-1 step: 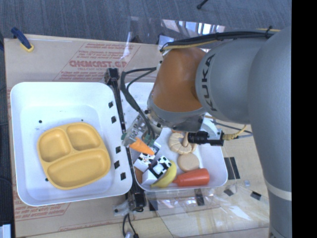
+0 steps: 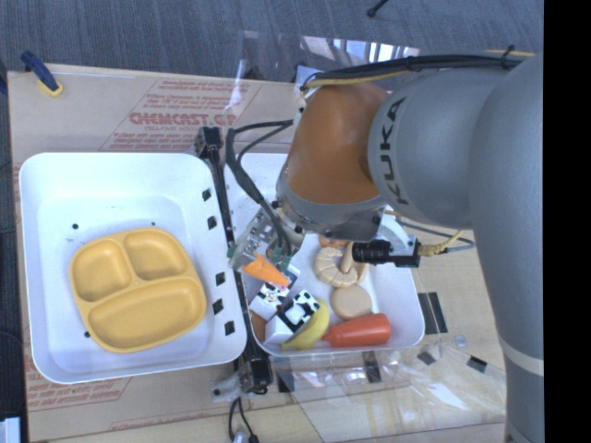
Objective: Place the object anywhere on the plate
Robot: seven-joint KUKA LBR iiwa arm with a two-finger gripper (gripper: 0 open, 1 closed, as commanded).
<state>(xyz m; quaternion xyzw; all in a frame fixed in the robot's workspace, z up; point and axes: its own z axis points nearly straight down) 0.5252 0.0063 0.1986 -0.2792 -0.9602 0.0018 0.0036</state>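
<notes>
Cardboard-covered tabletop (image 2: 166,118) is seen bearing two white bins. A yellow divided plate (image 2: 138,289) lies in the left bin (image 2: 55,183); toy foods (image 2: 314,312) are heaped in the right bin (image 2: 406,317), beneath the arm (image 2: 434,146).

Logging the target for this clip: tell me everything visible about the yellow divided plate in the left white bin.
The yellow divided plate looks like matte moulded plastic, rounded-rectangular, with three compartments: two smaller ones on the far side and one long one on the near side. It lies flat on the floor of the left white bin, turned slightly askew, towards the bin's near side. Nothing rests in its compartments, and nothing touches it but the bin floor.
</notes>
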